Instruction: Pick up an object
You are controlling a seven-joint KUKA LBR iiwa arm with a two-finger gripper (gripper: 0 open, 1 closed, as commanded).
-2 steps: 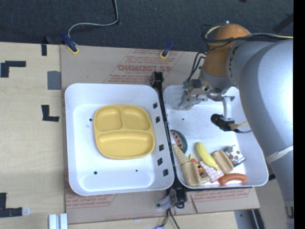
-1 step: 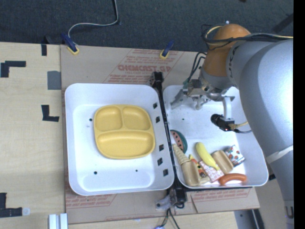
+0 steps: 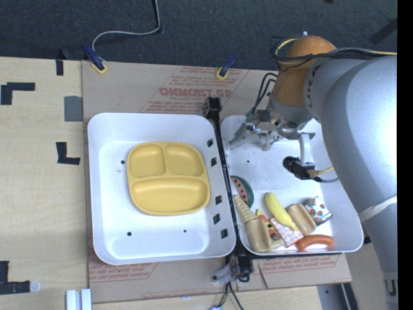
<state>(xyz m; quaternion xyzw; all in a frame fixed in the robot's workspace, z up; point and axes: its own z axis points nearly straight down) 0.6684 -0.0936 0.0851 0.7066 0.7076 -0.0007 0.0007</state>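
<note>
Beside a tan cylinder [image 3: 301,217] lies the small yellow banana [image 3: 275,207]; whether the jaws [image 3: 264,134] are parted, I cannot tell.

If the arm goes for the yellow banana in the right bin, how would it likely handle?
The banana looks like a smooth plastic toy, so probably light and stiff. Its curved, rounded body may slip or rock under pressure. Toys crowd its lower end, so neighbours would likely shift.

Grey arm [image 3: 361,128] enters from right, orange band [image 3: 298,70] above wrist, gripper [image 3: 268,133] pointing down low at right bin's upper end.
</note>
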